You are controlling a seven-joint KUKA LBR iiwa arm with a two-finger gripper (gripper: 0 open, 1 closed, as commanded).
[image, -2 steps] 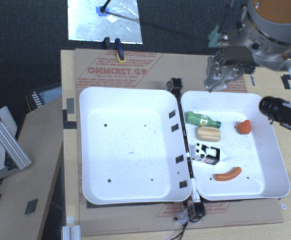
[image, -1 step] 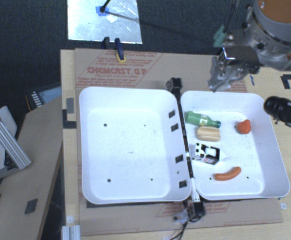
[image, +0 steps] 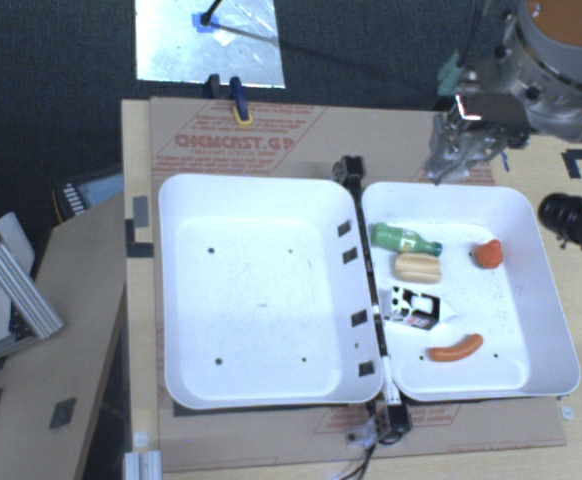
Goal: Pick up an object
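Over the bins: grey arm with an orange band reaches in from the upper right of the frame, its claw (image: 458,158) hanging just past the far rim of the right-hand bin (image: 546,268).
Claw: nothing between its fingers; whether they are spread or closed cannot be told from this slant.
Right bin: five candidates for the pick. Green bottle (image: 404,238) lies on its side toward the upper middle, a tan bun-like piece (image: 418,267) just below it, almost touching.
Also there: small orange-red fruit (image: 487,254) apart near the right wall; black-and-white packet (image: 412,309) close to the centre divider; reddish sausage (image: 455,348) toward the lower edge, lying free.
Left bin: white tray (image: 186,298) at centre left of the frame on the cardboard-covered worktop (image: 271,133).
Step in hand: approach, by the look of it; no object chosen or lifted yet.
Next move: likely a shift toward the lower part of the frame to get over the bin, then a descent onto one item.
Best bet: fruit or sausage, each with bare floor around it; bottle and bun sit too close for an easy separate grasp.
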